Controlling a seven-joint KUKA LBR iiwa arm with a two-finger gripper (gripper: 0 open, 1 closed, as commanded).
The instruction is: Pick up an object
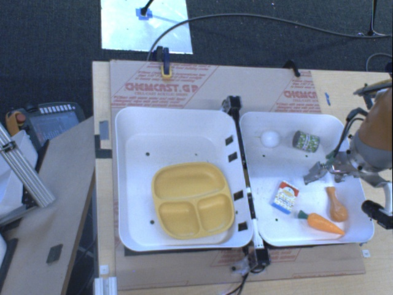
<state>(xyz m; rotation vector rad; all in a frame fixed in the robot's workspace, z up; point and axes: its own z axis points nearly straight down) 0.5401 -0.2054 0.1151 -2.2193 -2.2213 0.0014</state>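
Camera view puts the gripper (320, 171) low over the right bin (258, 226), fingers spread and gripping nothing. A carton (285, 197), carrot (323, 224), drumstick (336, 205), can (306, 141) and ball (269, 139) lie around it.

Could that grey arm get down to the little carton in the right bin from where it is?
Probably yes: the carton lies apart from the carrot, open from above, and the gripper hangs just beside it.

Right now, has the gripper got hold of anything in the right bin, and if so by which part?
Nothing is held. The gripper hovers over bare floor of the right bin, apart from the small carton and the chicken drumstick.
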